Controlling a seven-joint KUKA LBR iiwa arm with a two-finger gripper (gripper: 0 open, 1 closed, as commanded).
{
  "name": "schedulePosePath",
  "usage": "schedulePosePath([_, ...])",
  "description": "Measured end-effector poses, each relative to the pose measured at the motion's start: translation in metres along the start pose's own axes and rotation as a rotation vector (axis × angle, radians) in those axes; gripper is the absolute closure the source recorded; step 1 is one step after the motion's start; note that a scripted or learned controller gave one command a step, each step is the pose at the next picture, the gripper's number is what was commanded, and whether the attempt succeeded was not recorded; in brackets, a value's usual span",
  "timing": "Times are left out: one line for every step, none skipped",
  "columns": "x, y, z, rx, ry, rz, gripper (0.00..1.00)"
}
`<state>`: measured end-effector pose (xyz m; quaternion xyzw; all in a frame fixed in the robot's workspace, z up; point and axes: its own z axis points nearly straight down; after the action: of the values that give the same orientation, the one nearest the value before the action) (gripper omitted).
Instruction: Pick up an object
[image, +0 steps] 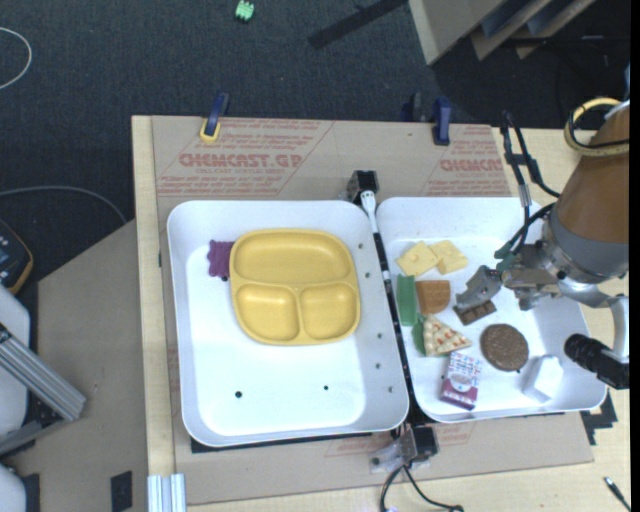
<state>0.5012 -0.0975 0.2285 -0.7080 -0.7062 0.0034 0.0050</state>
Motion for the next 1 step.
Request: schedulePosePath([0.0001,0.0023,-0.005,-0.011,-0.002,-0.003,0.0])
